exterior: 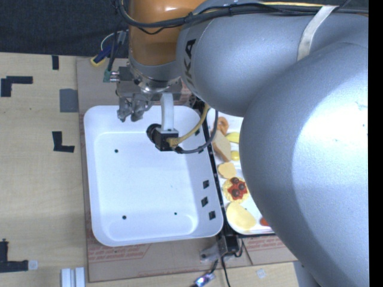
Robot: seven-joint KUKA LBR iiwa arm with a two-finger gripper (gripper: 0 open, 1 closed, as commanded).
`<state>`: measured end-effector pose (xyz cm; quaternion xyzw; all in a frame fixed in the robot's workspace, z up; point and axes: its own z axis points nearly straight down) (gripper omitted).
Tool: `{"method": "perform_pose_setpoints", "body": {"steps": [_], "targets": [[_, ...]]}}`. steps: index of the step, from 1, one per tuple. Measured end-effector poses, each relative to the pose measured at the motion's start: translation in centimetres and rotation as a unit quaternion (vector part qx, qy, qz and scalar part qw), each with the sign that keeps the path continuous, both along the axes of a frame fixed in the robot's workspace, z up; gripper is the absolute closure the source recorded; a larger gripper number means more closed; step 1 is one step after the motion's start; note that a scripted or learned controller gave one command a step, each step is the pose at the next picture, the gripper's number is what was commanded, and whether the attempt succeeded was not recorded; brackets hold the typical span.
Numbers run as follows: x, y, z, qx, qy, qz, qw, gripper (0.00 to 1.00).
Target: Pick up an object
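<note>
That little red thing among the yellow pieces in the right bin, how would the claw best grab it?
Judging from this view, grip the red piece across its middle, coming straight down from above. It lies low, wedged among yellow pieces, so there is little room at its sides. The arm hides much of the right bin.

Lighting: bright, even, from overhead. Glare — highlight on glossy orange band (164, 8) and large grey metal arm (299, 100). Shallow white plastic bin (143, 220) near overexposed, soft shadow beneath arm. Focus — bench sharp; nearest arm surface soft.

Tan bench (36, 178) with black tape marks (60, 142); brown cardboard sheet (119, 256) under left white bin (99, 220).
</note>
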<state>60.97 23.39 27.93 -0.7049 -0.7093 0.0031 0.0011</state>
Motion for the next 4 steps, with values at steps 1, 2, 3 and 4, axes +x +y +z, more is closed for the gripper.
{"method": "perform_pose_setpoints", "body": {"steps": [1,2,3,4], "targets": [[0.0,0.0,0.9,-0.0005,0.001,0.001,1.0000,1.00],[0.0,0.1,1.9,-0.0009,0.002,0.002,1.0000,1.00],[0.0,0.1,2.8,-0.0013,0.003,0.002,1.0000,1.00],[-4.3,-0.1,-1.6,-0.0001,0.001,-0.002,1.0000,1.00]]}}
